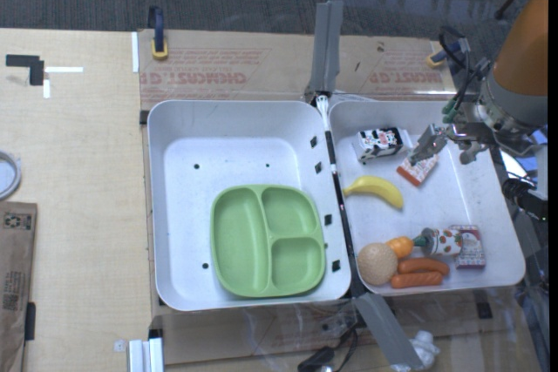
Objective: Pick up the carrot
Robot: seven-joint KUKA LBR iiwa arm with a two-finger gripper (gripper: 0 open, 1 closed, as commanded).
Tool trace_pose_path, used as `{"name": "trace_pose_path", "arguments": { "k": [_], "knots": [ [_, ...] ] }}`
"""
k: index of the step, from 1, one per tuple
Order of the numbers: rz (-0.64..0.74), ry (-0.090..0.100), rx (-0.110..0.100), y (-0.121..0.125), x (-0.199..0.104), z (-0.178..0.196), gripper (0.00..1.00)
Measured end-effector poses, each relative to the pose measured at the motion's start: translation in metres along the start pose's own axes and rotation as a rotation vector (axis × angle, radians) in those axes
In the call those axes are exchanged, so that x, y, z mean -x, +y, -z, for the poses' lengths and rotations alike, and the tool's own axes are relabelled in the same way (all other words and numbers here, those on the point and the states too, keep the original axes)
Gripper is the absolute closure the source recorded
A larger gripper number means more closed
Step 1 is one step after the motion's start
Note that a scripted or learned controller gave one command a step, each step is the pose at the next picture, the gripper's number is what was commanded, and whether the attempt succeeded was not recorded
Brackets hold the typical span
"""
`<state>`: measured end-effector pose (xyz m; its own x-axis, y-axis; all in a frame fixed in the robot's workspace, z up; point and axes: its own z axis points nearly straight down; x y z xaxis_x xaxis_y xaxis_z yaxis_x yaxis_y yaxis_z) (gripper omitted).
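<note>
carrot (pixel 417 273): lies in right bin (pixel 497 213), front edge zone, near the bin's front wall. two orange sticks side by side; can't tell if one carrot or two pcs.
carrot axis: long axis runs roughly left-right in the view, slight tilt.
neighbours: tan round item (pixel 377 262) touching on its left; small orange ball (pixel 399 246) just behind; bottle-like toy (pixel 436 240) and red/white carton (pixel 468 246) just behind-right. crowded spot.
gripper (pixel 429 149): over back part of right bin, above/near a red-white packet (pixel 417 171). open vs shut: cannot tell, too small/blurred.
key relation: carrot is well apart from gripper, toward the front of the bin and a bit left of it in view.
arm pose: comes in from right, orange band (pixel 527 48) high at right edge, wrist (pixel 488 122) reaching left over the bin rim.
next (judgement): needs to travel frontward, then descend w/ jaws across the short axis.
other: yellow banana (pixel 377 190) mid bin; cow-print box (pixel 380 142) at back; green divided plate (pixel 268 240) in left bin (pixel 174 187).
</note>
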<state>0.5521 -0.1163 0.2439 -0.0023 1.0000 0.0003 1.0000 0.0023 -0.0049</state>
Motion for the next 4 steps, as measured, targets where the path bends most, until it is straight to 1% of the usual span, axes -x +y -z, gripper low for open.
{"name": "trace_pose_path", "arguments": {
  "k": [1,2,3,4],
  "knots": [
    [0.071,0.000,0.002,-0.053,-0.010,-0.074,0.00],
    [0.324,0.000,0.003,-0.074,-0.014,-0.153,0.00],
    [0.253,-0.002,0.005,-0.045,0.007,-0.153,0.00],
    [0.249,-0.001,0.004,-0.045,0.008,-0.144,1.00]
  ]
}}
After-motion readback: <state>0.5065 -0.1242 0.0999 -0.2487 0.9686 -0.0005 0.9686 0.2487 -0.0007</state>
